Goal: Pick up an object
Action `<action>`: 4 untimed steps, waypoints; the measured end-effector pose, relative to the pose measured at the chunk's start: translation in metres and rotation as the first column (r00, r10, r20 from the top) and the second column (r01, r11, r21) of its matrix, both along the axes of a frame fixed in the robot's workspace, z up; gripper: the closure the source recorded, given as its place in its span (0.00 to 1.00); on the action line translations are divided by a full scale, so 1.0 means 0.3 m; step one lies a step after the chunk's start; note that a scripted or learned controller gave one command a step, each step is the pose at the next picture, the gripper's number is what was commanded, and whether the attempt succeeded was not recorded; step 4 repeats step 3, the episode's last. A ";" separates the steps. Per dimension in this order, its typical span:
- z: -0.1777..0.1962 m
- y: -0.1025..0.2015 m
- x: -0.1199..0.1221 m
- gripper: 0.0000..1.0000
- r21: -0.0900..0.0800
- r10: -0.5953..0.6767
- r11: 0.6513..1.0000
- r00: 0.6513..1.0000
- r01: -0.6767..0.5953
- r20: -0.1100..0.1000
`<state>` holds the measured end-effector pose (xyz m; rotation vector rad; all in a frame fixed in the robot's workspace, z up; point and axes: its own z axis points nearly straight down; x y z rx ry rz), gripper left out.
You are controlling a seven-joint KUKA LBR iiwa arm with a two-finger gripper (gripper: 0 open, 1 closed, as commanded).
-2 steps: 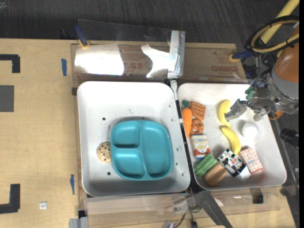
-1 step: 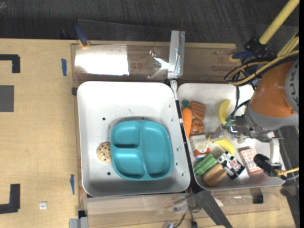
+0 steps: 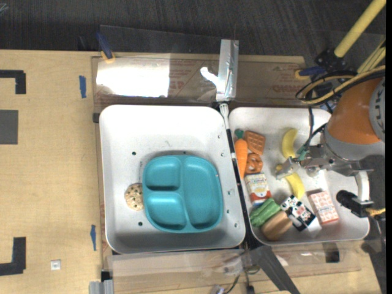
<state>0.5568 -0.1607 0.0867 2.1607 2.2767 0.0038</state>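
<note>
The wooden bench (image 3: 43, 164) carries two shallow white bins side by side. The left white bin (image 3: 116, 133) holds a teal plastic plate with three compartments (image 3: 182, 192), which lies a little toward the bin's near edge. A round cookie with dark chips (image 3: 134, 196) lies just beside the plate's left edge, and I cannot tell if they touch.

The grey arm with the orange band (image 3: 358, 118) comes in over the far right corner of the right white bin (image 3: 355, 228). Its two-finger gripper (image 3: 293, 164) is low over the middle of this bin, pointing to the left. It sits between two yellow bananas: the upper banana (image 3: 288, 143) is near the far edge and the lower banana (image 3: 296, 185) is just below the gripper. How wide the claw is open I cannot tell, and I see nothing clearly held in it.

Along the left wall of the right bin lie an orange carrot (image 3: 242, 155), a brown waffle-like piece (image 3: 255, 143), a small pretzel (image 3: 253, 163) and a white carton with a red picture (image 3: 258, 187). Near the near edge are a green vegetable piece (image 3: 264, 212), a brown bread roll (image 3: 277, 224), a small black-and-white box (image 3: 298, 213) and a pink and white box (image 3: 323, 206).
</note>
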 end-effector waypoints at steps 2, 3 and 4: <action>0.329 0.284 0.039 1.00 0.002 -0.216 0.976 0.976 0.216 -0.001; 0.325 0.375 0.010 1.00 0.001 -0.241 0.971 0.971 0.241 -0.007; 0.325 0.375 0.010 1.00 0.001 -0.241 0.971 0.971 0.241 -0.007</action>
